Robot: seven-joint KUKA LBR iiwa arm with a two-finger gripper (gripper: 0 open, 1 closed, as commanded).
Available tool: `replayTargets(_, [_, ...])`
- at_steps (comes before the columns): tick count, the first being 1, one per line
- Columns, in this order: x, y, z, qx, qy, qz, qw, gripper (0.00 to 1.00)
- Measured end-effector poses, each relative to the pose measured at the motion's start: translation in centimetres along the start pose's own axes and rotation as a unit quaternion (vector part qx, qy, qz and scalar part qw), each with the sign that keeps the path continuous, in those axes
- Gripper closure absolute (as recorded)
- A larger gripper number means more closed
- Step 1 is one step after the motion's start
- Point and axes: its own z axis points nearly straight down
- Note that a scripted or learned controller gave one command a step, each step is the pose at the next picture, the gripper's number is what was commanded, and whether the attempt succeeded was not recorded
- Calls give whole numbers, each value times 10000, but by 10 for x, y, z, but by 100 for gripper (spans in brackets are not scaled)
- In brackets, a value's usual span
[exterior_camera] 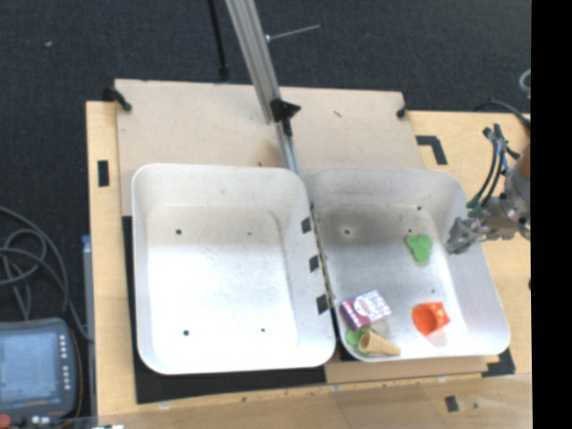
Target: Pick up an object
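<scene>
Nearest me, in the right bin (pixel 465 315), I see a tan cone with a green bit (pixel 375 341), a purple-and-white packet (pixel 365 308) and an orange cup (pixel 430 318) — further back, a green lump (pixel 418 247). The gripper (pixel 465 232) sits at the bin's right rim; its grip I cannot tell.

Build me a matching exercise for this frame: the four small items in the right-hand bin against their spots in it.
Things:
1. green piece
2. orange cup
3. purple-and-white packet
4. tan cone

Places:
A. at the near rim
B. nearest the gripper
C. by the divider between bins
D. near right part of the floor

Pairs: 1-B, 2-D, 3-C, 4-A
</scene>
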Motion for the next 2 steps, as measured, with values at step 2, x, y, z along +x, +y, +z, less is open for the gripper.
replayTargets(2, [100, 15, -11, 3, 16, -13, 10000, 100])
